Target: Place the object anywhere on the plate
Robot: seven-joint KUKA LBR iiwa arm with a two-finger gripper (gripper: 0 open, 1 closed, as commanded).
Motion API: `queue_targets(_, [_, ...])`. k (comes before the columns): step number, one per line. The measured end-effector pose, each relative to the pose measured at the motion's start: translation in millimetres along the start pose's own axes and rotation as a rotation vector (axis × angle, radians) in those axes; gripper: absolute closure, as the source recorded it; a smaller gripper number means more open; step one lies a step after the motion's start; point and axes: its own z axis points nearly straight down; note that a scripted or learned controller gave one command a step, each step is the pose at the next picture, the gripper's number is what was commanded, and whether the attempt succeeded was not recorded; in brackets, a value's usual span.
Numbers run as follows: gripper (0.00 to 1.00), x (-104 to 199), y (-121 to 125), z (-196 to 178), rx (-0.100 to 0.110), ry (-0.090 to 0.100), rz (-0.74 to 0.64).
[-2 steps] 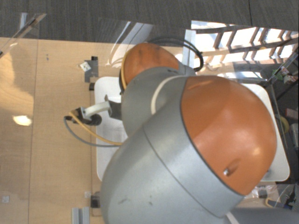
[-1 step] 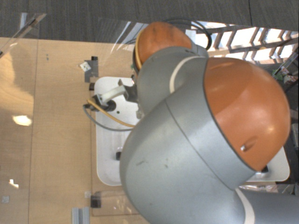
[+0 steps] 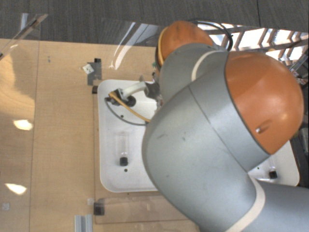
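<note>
Nearest the camera looms the thick grey robot arm (image 3: 193,149) with glossy orange joint caps, crossing over both bins from the view's right. A small black object (image 3: 123,161), too small to identify, lies in the shallow white plastic bin (image 3: 107,144) on the view's left, toward that bin's near left corner. A faint clear tube-like shape (image 3: 123,143) lies just beyond it. Well apart from the object, at the bin's far end, the end effector (image 3: 150,89) peeks out from under the arm; whether it is apart or together cannot be told. A second small black piece (image 3: 273,174) sits in the second white bin (image 3: 289,166) at the view's right. Both bins rest on a pale wooden counter (image 3: 53,129).
</note>
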Motion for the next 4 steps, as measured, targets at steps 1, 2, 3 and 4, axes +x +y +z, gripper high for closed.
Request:
queue_targets(1, [1.0,12.2,50.7,-54.3,0.0,0.002,-0.019])
queue_targets(2, [1.0,31.9,12.2,-38.9,0.001,0.003,-0.028])
queue_targets(3, [1.0,19.7,38.7,37.5,0.002,0.0,0.102])
queue_targets(4, [1.0,29.1,14.3,-35.7,0.003,0.005,0.095])
